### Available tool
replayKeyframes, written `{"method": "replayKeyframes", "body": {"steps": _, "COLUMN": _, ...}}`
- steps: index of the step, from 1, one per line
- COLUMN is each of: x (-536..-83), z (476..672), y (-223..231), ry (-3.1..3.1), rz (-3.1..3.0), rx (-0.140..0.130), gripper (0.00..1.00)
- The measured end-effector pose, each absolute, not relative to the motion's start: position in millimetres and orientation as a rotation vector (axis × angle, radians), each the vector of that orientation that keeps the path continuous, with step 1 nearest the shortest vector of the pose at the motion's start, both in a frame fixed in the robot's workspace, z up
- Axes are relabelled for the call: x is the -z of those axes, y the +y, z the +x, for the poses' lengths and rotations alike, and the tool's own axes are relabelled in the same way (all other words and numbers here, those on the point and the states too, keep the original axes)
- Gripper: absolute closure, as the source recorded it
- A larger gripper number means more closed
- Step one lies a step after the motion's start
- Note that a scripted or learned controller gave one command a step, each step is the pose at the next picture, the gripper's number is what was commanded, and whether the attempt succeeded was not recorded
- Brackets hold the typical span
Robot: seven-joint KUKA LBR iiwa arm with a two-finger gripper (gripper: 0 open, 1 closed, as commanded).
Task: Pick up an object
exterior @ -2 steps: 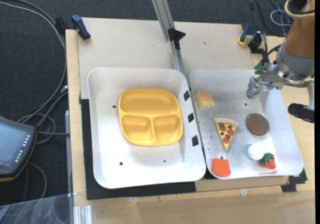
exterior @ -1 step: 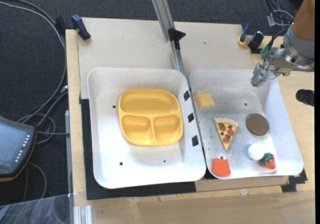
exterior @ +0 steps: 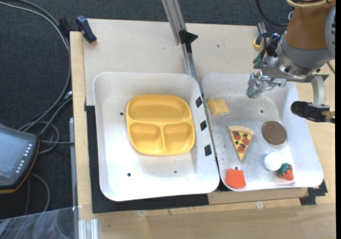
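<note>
Plastic toy food lies in the right bin [exterior: 314, 147], and any piece of it can serve for the task. In the camera view the claw [exterior: 256, 87] hangs over the far part of this bin, near its back wall, and nothing is between its fingers. If the fingers are spread or pressed together, I cannot tell, because they look like one small grey shape from above.

Nearest to the claw, a little to its left and toward the camera, lies the pale yellow square [exterior: 217, 107]. It seems thin, light and stiff, so it is probably hard to pinch from the flat floor. The pizza slice [exterior: 241, 140] and the brown disc [exterior: 274, 132] lie further toward the camera, also flat; I think their edges are the only place to take hold. The white ball [exterior: 272, 162] is just beside the strawberry [exterior: 286, 171], and a round smooth thing may slip. The orange piece [exterior: 235, 178] at the near rim looks thicker, so it is perhaps the easiest.

Far to the left of the claw, the yellow tray [exterior: 160, 124] rests in the left bin [exterior: 106, 179].

The arm is cut off at the right edge, and what the orange piece represents is not clear.
</note>
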State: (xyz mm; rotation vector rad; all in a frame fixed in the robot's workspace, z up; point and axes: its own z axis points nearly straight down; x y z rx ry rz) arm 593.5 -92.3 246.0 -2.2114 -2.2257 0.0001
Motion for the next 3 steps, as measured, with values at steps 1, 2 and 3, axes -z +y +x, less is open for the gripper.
{"method": "replayKeyframes", "body": {"steps": 1, "x": -251, "z": 595.5, "y": -42, "ry": -2.228, "rz": -2.212, "rx": 0.002, "gripper": 1.0}}
{"method": "replayKeyframes", "body": {"steps": 2, "x": -238, "z": 591.4, "y": 16, "ry": -2.226, "rz": -2.21, "rx": 0.0, "gripper": 1.0}}
{"method": "replayKeyframes", "body": {"steps": 3, "x": -247, "z": 582.4, "y": 67, "ry": -2.227, "rz": -2.212, "rx": 0.004, "gripper": 1.0}}
